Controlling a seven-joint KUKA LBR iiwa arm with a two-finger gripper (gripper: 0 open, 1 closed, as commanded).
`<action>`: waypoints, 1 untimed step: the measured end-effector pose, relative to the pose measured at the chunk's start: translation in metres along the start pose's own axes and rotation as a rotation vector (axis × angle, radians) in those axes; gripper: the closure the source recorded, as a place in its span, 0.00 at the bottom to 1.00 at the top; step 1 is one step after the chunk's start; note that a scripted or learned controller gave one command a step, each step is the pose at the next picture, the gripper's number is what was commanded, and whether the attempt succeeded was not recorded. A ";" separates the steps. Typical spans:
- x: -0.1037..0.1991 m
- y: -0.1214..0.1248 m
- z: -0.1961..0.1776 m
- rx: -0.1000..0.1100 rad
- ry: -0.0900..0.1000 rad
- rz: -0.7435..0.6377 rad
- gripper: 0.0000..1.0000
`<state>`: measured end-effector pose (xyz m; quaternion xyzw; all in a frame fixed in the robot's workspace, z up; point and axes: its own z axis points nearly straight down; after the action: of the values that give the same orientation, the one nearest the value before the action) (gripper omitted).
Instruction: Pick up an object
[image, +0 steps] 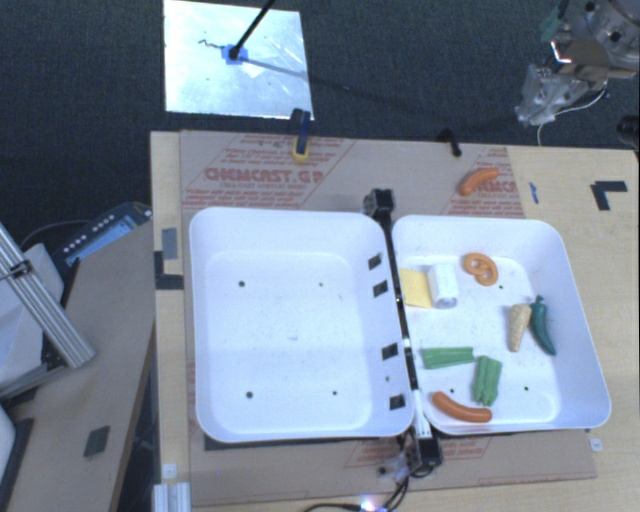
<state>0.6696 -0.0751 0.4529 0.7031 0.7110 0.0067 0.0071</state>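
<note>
The right bin (580, 340) holds several small toy foods. A yellow block (416, 288) lies beside a white cylinder (443, 284), with an orange pretzel (480, 268) near the back. A cream cone-shaped piece (518, 326) touches a dark green pepper (541, 325). Two green bean pieces (447, 356) (487, 379) and an orange sausage (461, 406) lie toward the front. My gripper (547, 98) hangs high at the top right, beyond the bench's back edge and far from everything in the bin. Nothing is seen in it.
The left bin (290, 330) sits beside the right one, joined by black clips. Another orange sausage (479, 181) lies on the cardboard behind the right bin. A yellow and blue clamp (300, 135) stands at the back, by a shiny plate (237, 60).
</note>
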 end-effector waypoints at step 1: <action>-0.027 -0.003 0.070 0.022 -0.001 0.012 1.00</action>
<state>0.6682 -0.1023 0.3831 0.7072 0.7070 -0.0012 -0.0003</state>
